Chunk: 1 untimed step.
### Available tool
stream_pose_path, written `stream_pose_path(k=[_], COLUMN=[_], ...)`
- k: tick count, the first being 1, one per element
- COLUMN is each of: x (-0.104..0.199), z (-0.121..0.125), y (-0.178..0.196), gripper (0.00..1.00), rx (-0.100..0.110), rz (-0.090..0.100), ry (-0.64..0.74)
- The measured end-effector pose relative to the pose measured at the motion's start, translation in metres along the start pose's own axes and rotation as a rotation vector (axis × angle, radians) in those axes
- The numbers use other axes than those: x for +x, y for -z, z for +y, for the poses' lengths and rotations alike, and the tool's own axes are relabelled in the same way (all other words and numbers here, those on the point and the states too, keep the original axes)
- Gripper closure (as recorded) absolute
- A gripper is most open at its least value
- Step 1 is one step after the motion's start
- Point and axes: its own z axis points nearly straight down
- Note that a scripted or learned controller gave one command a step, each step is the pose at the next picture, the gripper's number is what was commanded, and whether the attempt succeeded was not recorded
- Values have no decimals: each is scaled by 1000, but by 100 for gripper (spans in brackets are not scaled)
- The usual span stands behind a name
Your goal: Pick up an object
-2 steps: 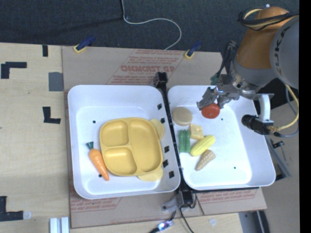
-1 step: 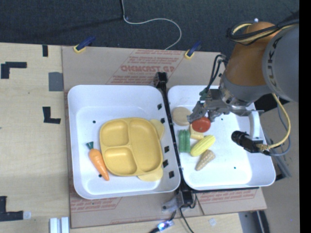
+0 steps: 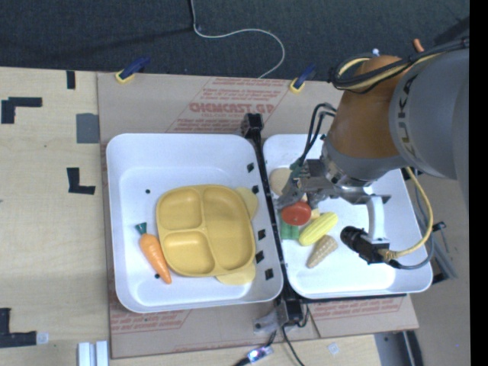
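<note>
In the right bin (image 3: 412,280), the tool (image 3: 301,193) hangs low over the left side, just above a red tomato (image 3: 296,213) — whether it grips anything, I cannot tell. Beside the tomato lie a yellow corn cob (image 3: 318,228) and a pale cone (image 3: 322,251). Over in the left bin (image 3: 126,158) sits a yellow divided plate (image 3: 206,229) with an orange carrot (image 3: 155,255) at its left edge.
</note>
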Motion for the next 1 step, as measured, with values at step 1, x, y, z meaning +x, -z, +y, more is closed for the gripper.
stream_pose_path(k=[1], x=[26], z=[-15], y=[18], gripper=[100], rx=[-4], rz=[0], ry=[1])
